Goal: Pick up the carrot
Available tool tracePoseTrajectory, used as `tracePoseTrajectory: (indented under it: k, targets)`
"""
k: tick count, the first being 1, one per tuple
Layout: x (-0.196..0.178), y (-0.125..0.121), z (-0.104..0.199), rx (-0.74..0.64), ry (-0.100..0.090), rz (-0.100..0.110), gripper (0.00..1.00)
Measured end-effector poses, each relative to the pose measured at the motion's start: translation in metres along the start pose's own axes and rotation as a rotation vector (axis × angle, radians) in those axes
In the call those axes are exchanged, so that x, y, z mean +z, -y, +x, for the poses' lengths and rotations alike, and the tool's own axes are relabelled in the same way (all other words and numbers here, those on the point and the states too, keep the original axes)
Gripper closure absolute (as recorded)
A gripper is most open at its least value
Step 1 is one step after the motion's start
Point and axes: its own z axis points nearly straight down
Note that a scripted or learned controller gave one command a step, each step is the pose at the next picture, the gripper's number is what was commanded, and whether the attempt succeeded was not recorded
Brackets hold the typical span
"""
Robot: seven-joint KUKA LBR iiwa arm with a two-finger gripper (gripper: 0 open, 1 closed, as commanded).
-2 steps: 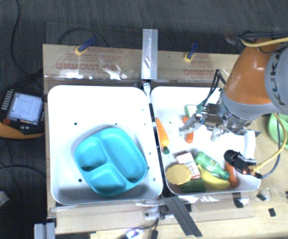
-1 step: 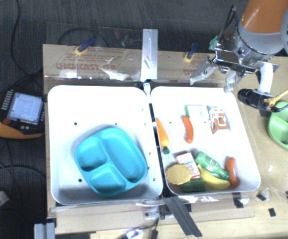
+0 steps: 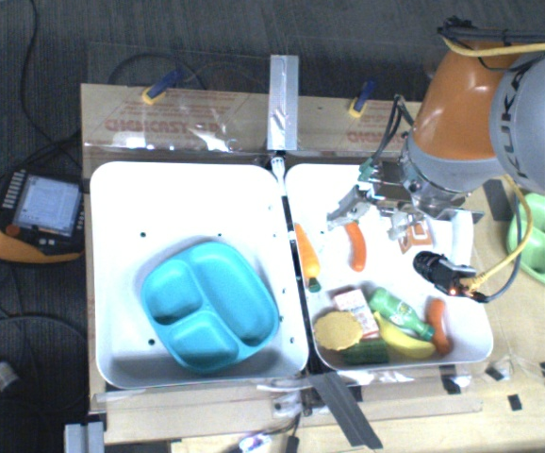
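Observation:
The carrot (image 3: 306,255) is orange with a green tip and lies lengthwise against the left wall of the right bin (image 3: 324,189). My gripper (image 3: 374,221) hangs over the middle of that bin, to the right of the carrot and apart from it. Its fingers look spread open with nothing between them. A short red-orange sausage (image 3: 356,245) lies just below the left finger (image 3: 345,213).
The left bin (image 3: 122,196) holds a blue divided plate (image 3: 211,305). At the right bin's front are a round brown patty (image 3: 337,329), a red-and-white box (image 3: 355,307), a green bottle (image 3: 400,311), a banana (image 3: 406,343), a cucumber (image 3: 365,353) and another sausage (image 3: 437,323).

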Motion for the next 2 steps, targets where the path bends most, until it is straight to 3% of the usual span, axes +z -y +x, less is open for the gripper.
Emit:
tracePoseTrajectory:
  k: [1,2]
  targets:
    - [0.022,0.029,0.020,0.302,0.000,0.002,0.00]
    - [0.047,0.059,-0.003,0.519,-0.001,0.002,0.00]
